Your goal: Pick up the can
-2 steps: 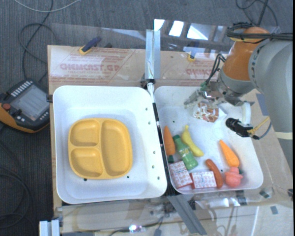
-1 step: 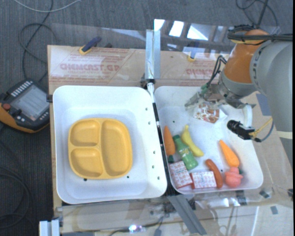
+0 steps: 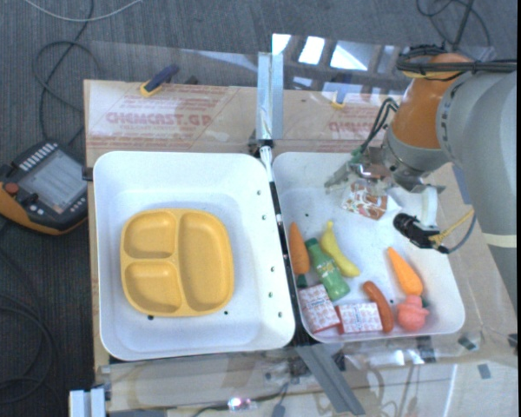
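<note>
While the arm [image 3: 469, 129] reaches in from the right, the gripper [image 3: 369, 176] is seen low over the right bin [image 3: 443, 324], by its far edge. The can [image 3: 366, 201], white with red print, is seen right under the fingers; whether it is pinched cannot be told. Bare floor is left around it. Toy food is crowded along the near edge: carrots, a banana [image 3: 339, 249], a green bottle [image 3: 326, 270]. A yellow tray [image 3: 178, 261] is set in the left bin [image 3: 113, 181].

Yellow divided plate [image 3: 178, 261], white bins [image 3: 108, 259], green bottle [image 3: 326, 270], orange carrot [image 3: 405, 272], yellow banana [image 3: 339, 250], red-and-white patterned can [image 3: 365, 200].
</note>
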Motion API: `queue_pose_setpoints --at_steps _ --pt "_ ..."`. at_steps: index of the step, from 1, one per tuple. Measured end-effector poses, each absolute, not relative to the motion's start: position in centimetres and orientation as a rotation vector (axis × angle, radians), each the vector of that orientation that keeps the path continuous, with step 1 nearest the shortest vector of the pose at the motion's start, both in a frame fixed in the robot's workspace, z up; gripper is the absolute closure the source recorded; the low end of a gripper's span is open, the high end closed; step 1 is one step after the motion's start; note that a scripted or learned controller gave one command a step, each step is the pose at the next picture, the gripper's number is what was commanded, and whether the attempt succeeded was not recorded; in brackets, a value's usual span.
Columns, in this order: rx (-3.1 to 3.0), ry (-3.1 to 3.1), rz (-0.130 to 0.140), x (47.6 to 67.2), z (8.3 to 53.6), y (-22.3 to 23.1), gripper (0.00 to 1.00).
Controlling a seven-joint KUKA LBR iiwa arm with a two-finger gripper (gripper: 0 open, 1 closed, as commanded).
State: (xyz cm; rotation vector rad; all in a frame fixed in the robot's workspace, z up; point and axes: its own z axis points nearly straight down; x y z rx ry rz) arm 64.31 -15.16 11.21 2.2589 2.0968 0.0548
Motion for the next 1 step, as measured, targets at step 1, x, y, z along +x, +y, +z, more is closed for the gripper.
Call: queue_pose_setpoints --at_steps 1 --pt "2.248 2.130 0.058 64.48 11.19 -16.49 0.00"
